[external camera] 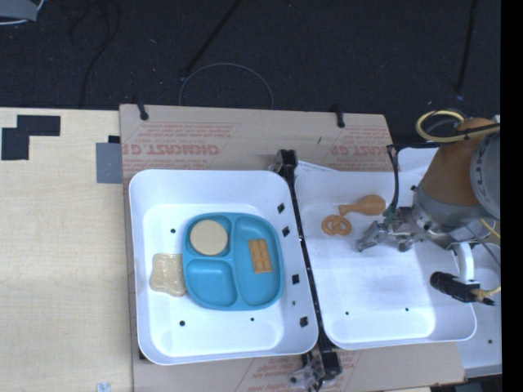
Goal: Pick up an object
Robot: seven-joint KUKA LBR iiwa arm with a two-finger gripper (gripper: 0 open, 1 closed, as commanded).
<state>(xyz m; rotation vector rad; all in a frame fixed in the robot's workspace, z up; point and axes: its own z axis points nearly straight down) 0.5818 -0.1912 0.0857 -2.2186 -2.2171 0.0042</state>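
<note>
The small tan pretzel-shaped toy [336, 225] lies just left of the jaws [377, 237] in the right white bin [384, 317]. It looks light and stiff, best pinched across its loops. The jaws look parted and empty, low over the bin floor. Beyond lies a tan drumstick-shaped piece [364, 207].

My bare-metal gripper [377, 238] hangs over smooth white plastic bins [384, 300]; a glossy blue plastic tray [221, 288] sits nearby, with matt printed cardboard [245, 141] beneath.
</note>
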